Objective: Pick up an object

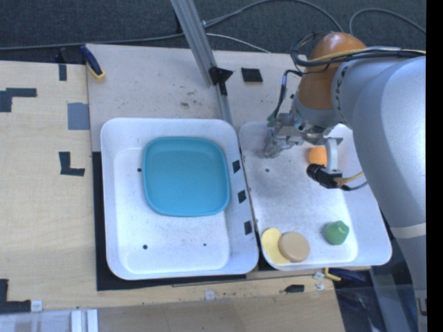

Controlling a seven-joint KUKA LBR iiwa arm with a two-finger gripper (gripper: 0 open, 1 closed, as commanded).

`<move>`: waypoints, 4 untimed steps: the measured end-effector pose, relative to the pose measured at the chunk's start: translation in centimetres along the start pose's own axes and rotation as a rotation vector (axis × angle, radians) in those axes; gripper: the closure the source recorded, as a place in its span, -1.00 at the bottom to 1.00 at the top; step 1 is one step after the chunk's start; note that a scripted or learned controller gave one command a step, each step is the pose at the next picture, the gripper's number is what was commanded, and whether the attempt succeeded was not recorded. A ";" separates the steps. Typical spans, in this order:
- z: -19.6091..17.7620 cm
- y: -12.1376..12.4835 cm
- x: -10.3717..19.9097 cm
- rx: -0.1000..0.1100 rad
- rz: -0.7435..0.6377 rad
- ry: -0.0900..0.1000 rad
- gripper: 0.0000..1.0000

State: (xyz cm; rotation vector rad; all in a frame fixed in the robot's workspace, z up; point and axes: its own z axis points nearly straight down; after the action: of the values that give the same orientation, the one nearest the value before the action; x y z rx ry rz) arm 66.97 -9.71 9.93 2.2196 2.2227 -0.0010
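Observation:
My gripper hangs over the far left part of the right bin, fingertips close to the bin floor, with nothing visible between them. An orange object lies just right of the gripper, partly hidden behind the wrist hardware. At the bin's near edge a green object sits to the right. A tan round piece rests on a yellow one at the near left corner.
The left bin holds a blue square plate. A grey metal pole slants up from between the bins. The arm's large grey body covers the right bin's far right side. Cables trail across the bench behind.

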 end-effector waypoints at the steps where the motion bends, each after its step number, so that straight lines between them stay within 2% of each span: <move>1: -6.3 0.1 0.3 -0.005 0.001 0.000 1.00; 3: -16.3 1.1 -0.1 -0.004 0.001 0.000 1.00; 4: -15.6 -1.5 4.5 0.001 -0.002 0.001 1.00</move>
State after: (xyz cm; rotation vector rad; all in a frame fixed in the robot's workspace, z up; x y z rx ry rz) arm 65.42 -5.24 25.49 2.2187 2.2257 -0.0003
